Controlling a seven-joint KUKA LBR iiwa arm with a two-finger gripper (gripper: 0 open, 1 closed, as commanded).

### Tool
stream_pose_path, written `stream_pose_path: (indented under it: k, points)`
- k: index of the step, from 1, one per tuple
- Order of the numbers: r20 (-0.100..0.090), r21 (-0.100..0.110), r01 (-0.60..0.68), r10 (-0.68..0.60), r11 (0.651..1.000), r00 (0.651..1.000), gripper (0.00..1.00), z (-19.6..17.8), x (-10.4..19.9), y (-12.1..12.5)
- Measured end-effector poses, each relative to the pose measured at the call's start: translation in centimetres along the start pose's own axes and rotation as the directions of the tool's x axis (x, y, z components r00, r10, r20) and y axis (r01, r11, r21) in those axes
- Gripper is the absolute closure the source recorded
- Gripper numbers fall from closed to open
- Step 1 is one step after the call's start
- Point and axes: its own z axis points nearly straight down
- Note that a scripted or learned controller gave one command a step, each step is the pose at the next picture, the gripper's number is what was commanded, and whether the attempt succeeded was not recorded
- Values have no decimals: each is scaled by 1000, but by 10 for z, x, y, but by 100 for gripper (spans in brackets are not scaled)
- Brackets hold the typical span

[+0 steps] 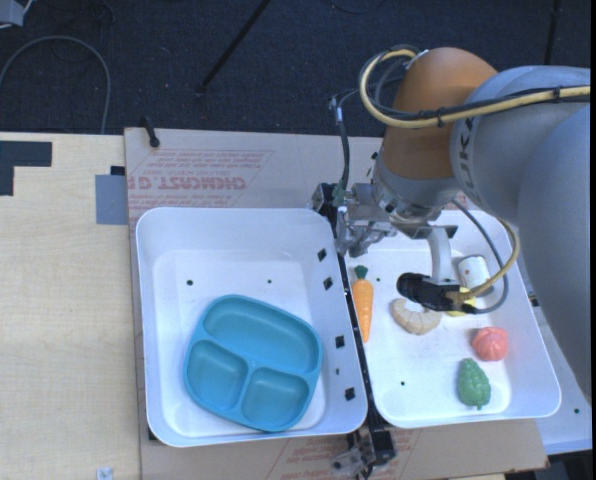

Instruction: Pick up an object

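Orange carrot (pixel 363 308): lies lengthwise, green top up-frame, at frame centre. Beige curved piece (pixel 415 318): just right of it. Red fruit (pixel 489 343) and green vegetable (pixel 472 383): lower right, apart. Blue divided tray (pixel 253 361): flat, lower left-centre.

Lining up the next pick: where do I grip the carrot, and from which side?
Come straight down on the carrot and close across its thicker end, just below the green top. It lies flat, lengthwise beside the dividing wall, so a sideways approach looks blocked and the wall-side finger probably has little room.

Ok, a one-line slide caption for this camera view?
Gripper poised by the carrot in the right bin; blue tray in the left bin.
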Motion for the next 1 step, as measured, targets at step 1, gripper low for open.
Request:
stream_pose_path:
  k: [1]
  points:
    - [0, -3, 0, 0, 1000, 1000, 100, -1, 55, 8]
